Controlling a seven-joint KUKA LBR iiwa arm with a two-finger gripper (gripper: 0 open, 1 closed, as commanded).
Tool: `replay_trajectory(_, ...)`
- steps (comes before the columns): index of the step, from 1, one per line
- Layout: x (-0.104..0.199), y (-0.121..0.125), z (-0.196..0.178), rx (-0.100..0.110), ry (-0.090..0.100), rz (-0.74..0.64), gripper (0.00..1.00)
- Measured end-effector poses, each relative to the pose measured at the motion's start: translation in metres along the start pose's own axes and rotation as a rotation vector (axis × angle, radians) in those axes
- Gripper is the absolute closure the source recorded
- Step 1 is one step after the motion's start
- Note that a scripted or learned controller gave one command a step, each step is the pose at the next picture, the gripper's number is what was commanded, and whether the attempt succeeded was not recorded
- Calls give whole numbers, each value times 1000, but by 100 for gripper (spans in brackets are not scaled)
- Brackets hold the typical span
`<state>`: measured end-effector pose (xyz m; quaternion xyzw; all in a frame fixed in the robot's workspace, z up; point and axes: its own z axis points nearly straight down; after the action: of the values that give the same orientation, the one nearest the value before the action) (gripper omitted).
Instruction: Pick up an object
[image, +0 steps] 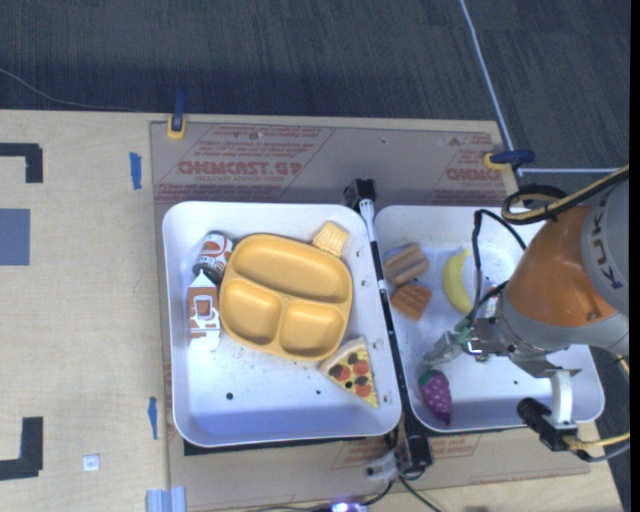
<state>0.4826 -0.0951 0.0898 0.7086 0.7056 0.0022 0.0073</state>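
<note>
In the right bin (590, 395) my gripper (455, 345) hangs low over the bin floor, below the grey and orange arm (560, 290). A purple bunch of grapes (436, 392) lies just below and left of it, apart from it. A yellow banana (458, 280) lies above the gripper, partly behind a cable. A brown bread roll (405, 262) and an orange-brown cracker piece (411, 299) sit at the bin's upper left.
The left bin (185, 330) bears a yellow divided plate (285, 295), a pizza slice (353, 372), a can (211, 256), a small box (202, 312) and a cheese wedge (331, 237). A black divider (378, 290) runs between the bins.
</note>
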Motion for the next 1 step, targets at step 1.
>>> replay_trajectory(1,-1,0,0,0,2,-2,0)
